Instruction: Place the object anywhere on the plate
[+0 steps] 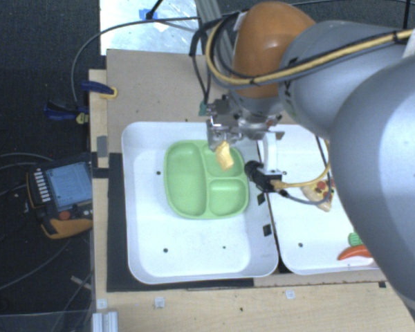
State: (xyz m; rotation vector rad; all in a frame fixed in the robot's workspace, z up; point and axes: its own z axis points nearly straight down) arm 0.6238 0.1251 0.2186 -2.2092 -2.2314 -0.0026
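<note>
Yellow-tan little object, kinda chunky and oblong, sits pinched between the fingers of the end effector, so that's clamped on it. Its long axis runs roughly top to bottom in the camera view, tilted a bit toward the lower right. It hangs right over the upper right part of the green plate, near the divider ridges; can't tell if it's touching the plate. The plate is a three-compartment thing lying in the left white bin. The right bin has an orange and green item near its lower edge. No readable writing anywhere; the blue-screened device left of the table is too blurry.
</note>
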